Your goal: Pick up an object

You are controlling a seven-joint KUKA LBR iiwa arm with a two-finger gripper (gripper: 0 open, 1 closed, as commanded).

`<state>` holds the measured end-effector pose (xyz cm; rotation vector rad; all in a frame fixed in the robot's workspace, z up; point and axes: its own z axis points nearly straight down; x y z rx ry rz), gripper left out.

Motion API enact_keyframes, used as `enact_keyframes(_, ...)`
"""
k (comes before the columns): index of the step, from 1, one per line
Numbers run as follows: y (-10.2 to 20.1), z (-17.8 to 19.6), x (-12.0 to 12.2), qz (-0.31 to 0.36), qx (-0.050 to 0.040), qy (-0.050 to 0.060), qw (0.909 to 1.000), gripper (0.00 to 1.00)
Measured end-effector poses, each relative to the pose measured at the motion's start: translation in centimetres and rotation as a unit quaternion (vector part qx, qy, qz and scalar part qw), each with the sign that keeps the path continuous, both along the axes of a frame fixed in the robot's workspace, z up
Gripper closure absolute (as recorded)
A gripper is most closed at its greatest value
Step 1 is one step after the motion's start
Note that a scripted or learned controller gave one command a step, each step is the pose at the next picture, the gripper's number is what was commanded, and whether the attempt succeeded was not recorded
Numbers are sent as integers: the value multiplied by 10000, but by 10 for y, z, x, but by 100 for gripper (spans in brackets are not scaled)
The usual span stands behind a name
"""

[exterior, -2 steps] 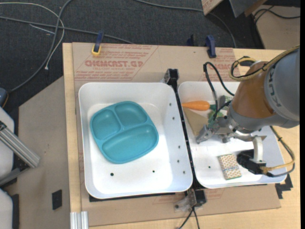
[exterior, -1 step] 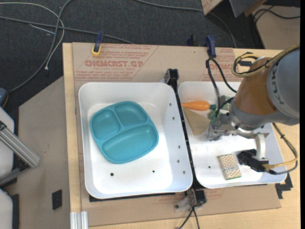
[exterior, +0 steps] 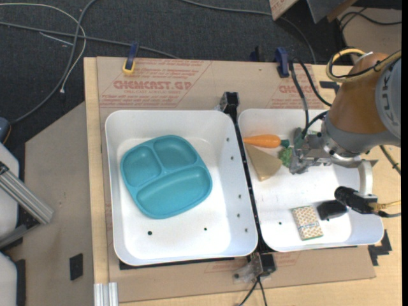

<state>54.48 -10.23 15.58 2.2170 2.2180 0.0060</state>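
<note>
Hovering low in the right bin (exterior: 280, 199), the gripper (exterior: 295, 153) sits just beside the leafy end of the carrot (exterior: 262, 141) and the wedge (exterior: 265, 165), a placement that suggests one of these two is the pick, more likely the carrot. Whether its grip is wide or narrow I cannot tell from this angle, and nothing is visibly held. The carrot lies flat near the bin's far left corner, orange, tapered, with a green tip pointing toward the gripper. The tan wedge touches it from the near side. A patterned block (exterior: 306, 222) lies well apart, and a blue plate (exterior: 167, 176) rests in the left bin (exterior: 127, 234).
</note>
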Motion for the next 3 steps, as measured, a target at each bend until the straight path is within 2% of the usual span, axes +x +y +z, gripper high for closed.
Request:
enact_keyframes(1,-2,44,-2,1,2,4,10000,100)
enact_keyframes(2,1,106,-6,7,0,-7,10000,100)
enact_keyframes(3,1,129,-6,4,3,12,10000,100)
